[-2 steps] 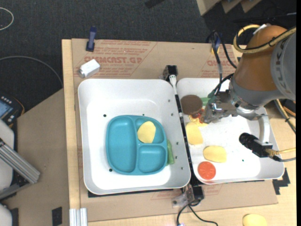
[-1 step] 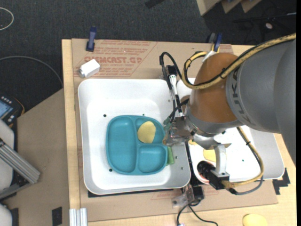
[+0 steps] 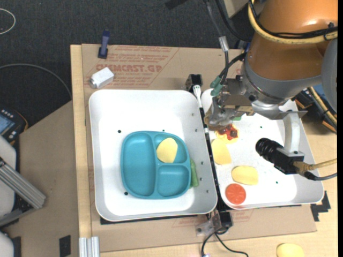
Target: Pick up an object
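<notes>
My gripper [image 3: 221, 123] hangs low over the near-left part of the right bin [image 3: 300, 197], close to the wall between the two bins. A small red and orange piece [image 3: 231, 134] lies just to its right, touching or nearly touching it. Right below the gripper lies a pale yellow block [image 3: 221, 152]. Nearer the front lie a yellow oval piece [image 3: 244, 174] and a round orange-red piece [image 3: 235, 194]. The left bin [image 3: 107, 143] holds a teal divided plate [image 3: 142, 167] with a yellow piece [image 3: 167, 150] in its upper right compartment.
A thin green piece [image 3: 194, 174] leans against the teal plate's right edge. On the cardboard behind the left bin sit a small white block [image 3: 102, 77] and a blue clip [image 3: 104, 43]. Another yellow object [image 3: 290, 249] lies off the bench at the bottom right.
</notes>
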Motion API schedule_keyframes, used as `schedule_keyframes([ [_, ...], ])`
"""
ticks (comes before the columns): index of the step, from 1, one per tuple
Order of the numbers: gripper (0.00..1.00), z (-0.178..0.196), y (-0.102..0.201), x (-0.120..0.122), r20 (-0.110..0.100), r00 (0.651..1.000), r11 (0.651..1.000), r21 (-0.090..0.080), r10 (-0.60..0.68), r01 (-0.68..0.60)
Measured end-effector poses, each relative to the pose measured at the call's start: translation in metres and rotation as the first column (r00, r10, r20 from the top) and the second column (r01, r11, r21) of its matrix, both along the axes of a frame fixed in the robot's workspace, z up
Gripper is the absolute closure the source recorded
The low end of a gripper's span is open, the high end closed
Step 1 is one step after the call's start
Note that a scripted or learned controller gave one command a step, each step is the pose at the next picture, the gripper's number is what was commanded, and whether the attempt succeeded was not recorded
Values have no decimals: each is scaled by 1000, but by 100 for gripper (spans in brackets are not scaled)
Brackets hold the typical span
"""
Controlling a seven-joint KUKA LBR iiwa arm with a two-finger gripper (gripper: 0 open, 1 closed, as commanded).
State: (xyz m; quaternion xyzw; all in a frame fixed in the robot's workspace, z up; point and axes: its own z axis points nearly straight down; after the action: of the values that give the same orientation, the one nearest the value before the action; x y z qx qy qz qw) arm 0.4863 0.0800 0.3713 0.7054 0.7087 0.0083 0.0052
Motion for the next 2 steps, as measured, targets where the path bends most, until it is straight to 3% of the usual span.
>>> schedule_keyframes([
  [1, 100, -46, 12, -8, -25, 1000, 1000, -5, -3, 3],
  [2, 100, 50, -73, -6, -6, 1000, 1000, -6, -14, 13],
])
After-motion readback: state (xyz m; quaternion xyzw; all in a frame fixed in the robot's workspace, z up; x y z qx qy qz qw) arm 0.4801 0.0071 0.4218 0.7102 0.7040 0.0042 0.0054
